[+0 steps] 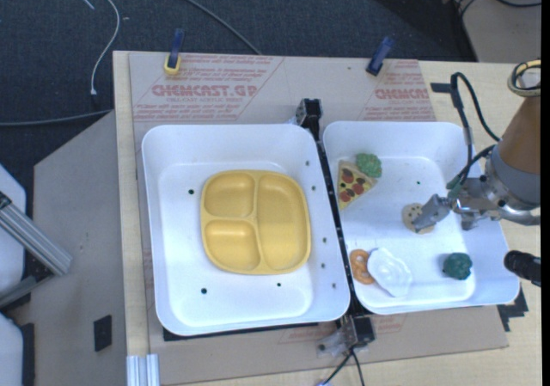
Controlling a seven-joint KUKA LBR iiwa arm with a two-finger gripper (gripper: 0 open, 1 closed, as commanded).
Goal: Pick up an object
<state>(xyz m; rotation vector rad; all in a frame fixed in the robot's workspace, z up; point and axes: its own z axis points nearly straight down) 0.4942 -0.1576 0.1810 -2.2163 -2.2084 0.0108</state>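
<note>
The thing nearest to the hand (427, 214) is a small brownish round piece with dark dots, like a cookie (413, 213), which lies on the floor of the right bin (404, 137), about in its middle. The hand hangs low just at the right side of this piece, and from this view I cannot tell if it is wide or narrow, or if it already touches the piece. I judge the first risk is here: the piece is flat and thin, so the hand may close above it, or push it aside along the smooth white floor. Other things lie around in the same bin: a pizza slice (351, 183) and a green broccoli (368, 163) at the far left, an orange slice (359, 265) touching a white piece (390, 272) at the near left, and a dark green piece (457, 266) near the right. They are apart from the cookie, so a collision seems unlikely unless the hand drifts. The left bin (163, 229) holds a yellow divided plate (256, 222), well apart. A black cable (468, 122) hangs close over the right bin and could perhaps catch the arm.
</note>
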